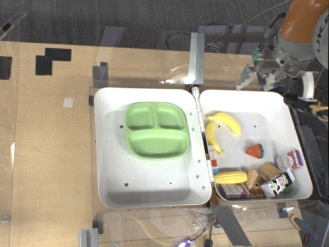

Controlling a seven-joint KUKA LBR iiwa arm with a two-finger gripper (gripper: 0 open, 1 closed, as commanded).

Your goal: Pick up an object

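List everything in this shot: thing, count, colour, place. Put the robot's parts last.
left bin: 1, white, left half of the bench
divided plate: 1, green, middle of the left bin
right bin: 1, white, beside the left bin
bananas: 2, yellow, right bin, upper left
strawberry: 1, red, centre of the right bin
corn cob: 1, yellow, right bin, near edge
small cartons: a cluster, mixed colours, right bin's near right corner
arm: 1, grey with orange band, top right
gripper: 1, metal, above the right bin's far edge
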